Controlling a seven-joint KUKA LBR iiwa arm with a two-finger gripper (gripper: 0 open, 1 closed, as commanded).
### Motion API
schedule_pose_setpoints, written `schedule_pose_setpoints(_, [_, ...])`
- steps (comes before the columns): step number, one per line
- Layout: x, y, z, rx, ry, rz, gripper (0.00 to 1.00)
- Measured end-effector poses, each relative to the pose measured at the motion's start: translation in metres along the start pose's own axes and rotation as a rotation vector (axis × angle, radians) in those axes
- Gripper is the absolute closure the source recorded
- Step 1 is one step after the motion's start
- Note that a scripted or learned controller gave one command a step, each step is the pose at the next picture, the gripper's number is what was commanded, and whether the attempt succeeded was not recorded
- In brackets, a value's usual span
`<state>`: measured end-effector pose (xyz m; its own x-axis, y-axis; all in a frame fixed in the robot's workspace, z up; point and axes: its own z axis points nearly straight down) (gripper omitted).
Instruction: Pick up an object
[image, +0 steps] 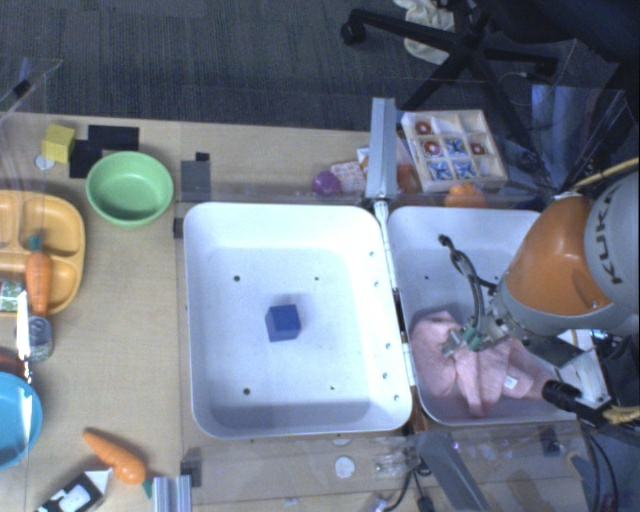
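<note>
A pink soft cloth toy (470, 365) lies in the front part of the right bin (430, 235). My gripper (462, 340) is low over it, at the toy's upper middle, with the arm's orange band (560, 262) just to the right. The fingers are buried against the fabric and their spread is hidden. A small blue cube (283, 321) sits near the middle of the left bin (230, 240), far from the gripper.
On the bench left of the bins are a green bowl (129, 187), a yellow tray (40, 245) with a carrot (37, 280), and a blue plate (15, 420). Another carrot (117, 456) lies at the front left. A puzzle box (452, 148) sits behind the right bin.
</note>
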<state>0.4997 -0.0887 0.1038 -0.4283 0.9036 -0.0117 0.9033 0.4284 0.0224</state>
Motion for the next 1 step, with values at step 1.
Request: schedule_pose_setpoints(1, [-0.0262, 0.1130, -0.0782, 0.018, 0.007, 0.115, 1.00])
